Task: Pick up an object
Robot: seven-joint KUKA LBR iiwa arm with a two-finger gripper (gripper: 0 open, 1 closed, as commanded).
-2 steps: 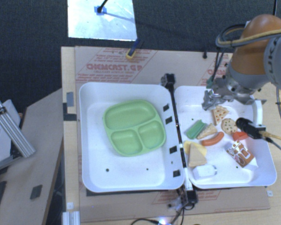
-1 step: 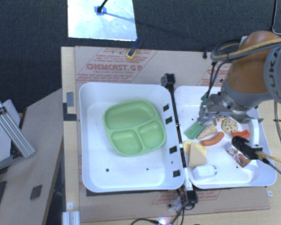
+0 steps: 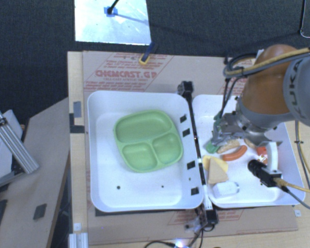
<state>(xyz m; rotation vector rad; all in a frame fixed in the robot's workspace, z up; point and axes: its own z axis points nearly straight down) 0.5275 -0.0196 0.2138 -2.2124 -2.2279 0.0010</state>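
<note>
Toy hot dog (image 3: 232, 152) is being approached in right bin (image 3: 292, 190); hand (image 3: 220, 137) lowered beside it, finger state not discernible.

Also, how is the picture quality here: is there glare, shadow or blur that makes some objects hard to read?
In the camera view, light is even and soft; the green tray in the left bin reads sharply. The shiny sheet at the top shows pale glare. The arm hides part of the right bin, and the gripper is dark and slightly blurred, so the small items beneath it are hard to tell apart.
</note>
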